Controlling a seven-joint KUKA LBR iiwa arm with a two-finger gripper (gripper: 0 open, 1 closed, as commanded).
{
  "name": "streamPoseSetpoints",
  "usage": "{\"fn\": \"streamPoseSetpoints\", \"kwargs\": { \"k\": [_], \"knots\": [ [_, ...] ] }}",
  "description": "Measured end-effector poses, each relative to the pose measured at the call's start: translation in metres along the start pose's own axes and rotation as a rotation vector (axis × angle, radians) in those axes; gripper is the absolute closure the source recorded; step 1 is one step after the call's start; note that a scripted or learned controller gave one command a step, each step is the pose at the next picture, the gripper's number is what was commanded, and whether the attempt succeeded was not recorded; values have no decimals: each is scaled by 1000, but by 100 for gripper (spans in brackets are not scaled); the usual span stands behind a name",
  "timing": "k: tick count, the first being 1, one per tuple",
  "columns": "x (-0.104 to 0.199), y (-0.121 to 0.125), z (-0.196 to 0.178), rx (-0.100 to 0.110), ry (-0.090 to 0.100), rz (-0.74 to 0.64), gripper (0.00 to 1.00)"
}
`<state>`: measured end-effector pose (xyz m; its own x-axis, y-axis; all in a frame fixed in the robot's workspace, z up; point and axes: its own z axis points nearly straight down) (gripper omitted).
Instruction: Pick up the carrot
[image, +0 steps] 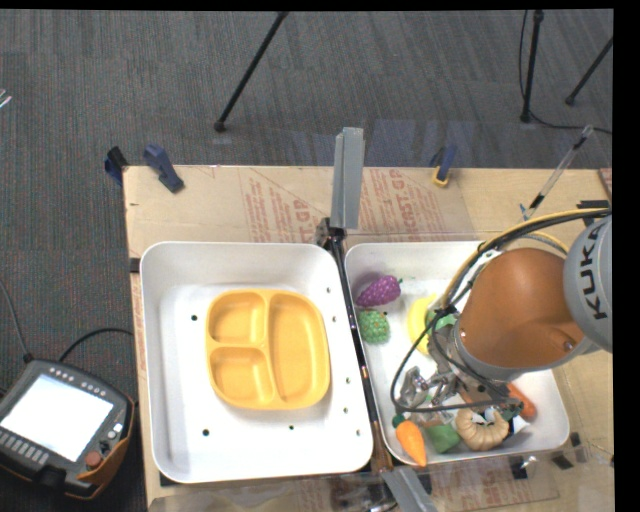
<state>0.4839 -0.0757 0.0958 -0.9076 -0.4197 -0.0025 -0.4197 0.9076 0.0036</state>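
- Seen from above at a slant, a bench (250, 205) carries two shallow white bins side by side: a left bin (170, 300) and a right bin (550, 415).
- One yellow plate (268, 349) with three compartments lies flat in the middle of the left bin.
- One grey arm (600, 285) with an orange band (520, 310) above the wrist reaches in from the right and hangs over the right bin, hiding much of it.
- One gripper (440, 385) sits below the orange band, low over the near half of the right bin; cables and metal parts crowd it, and I cannot tell if its grasp is released or clenched.
- One carrot (411, 441) lies in the near left corner of the right bin, close to the front wall and just below the gripper. Its long axis runs on a diagonal: the green top points up and left, the orange tip points down and right, toward the front rim.
- Beside the carrot, to its right, lie one small green piece (442, 437) and one tan ring-shaped item (482, 428).
- Toward the far left of the right bin lie one purple grape bunch (379, 291), one green bunch (374, 325) just below it, and one yellow item (420, 320), partly hidden by the arm.
- One small orange-red item (522, 405) peeks out at the arm's lower edge.
- One handheld control unit (62, 420) with a pale screen rests on the floor at lower left.
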Motion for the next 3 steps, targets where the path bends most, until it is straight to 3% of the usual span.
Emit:
{"fn": "streamPoseSetpoints", "kwargs": {
  "k": [1,2,3],
  "knots": [
    [-6,-4,-18,2,0,-121,100],
    [6,-14,9,1,2,-237,100],
    [6,-14,9,0,3,-238,0]
  ]
}}
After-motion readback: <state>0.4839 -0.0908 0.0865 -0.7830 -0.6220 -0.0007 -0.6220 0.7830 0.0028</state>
